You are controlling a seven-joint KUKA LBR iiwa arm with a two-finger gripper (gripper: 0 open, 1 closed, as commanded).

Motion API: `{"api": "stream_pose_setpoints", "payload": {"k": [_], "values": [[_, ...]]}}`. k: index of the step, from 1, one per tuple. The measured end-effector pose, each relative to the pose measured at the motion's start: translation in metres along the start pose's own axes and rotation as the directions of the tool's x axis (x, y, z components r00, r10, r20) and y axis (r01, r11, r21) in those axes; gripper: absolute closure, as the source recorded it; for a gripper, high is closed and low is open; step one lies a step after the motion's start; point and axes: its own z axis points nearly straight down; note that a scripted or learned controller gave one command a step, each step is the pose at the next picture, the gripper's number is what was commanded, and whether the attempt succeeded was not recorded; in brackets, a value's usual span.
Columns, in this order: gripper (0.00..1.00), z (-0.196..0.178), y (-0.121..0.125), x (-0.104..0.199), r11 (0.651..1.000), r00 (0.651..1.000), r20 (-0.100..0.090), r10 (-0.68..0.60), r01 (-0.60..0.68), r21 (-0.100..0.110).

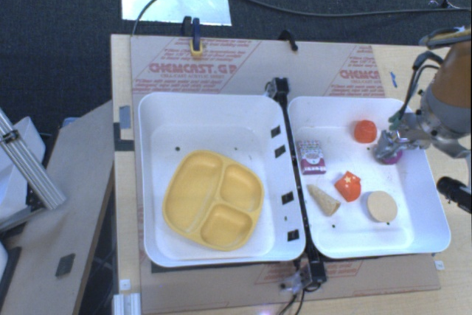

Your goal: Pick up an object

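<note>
End effector (389,147) is low in the right bin (420,232), just right of the orange ball (364,131), likely placed to grab the small purple object (393,156) right under its tip. Can't tell whether it is gripping; contact is hidden. The purple object is mostly covered, round-looking. Below the ball: red carton (349,186), tan wedge (323,199), beige disc (382,206); small red-white pack (312,156) to its left. Yellow tray (212,198) in left bin (158,122).
</note>
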Motion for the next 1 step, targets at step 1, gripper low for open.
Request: {"api": "stream_pose_setpoints", "payload": {"k": [1], "values": [[1.00,0.0107,0.0201,0.0572,1.000,1.000,0.000,-0.001,0.001,0.000]]}}
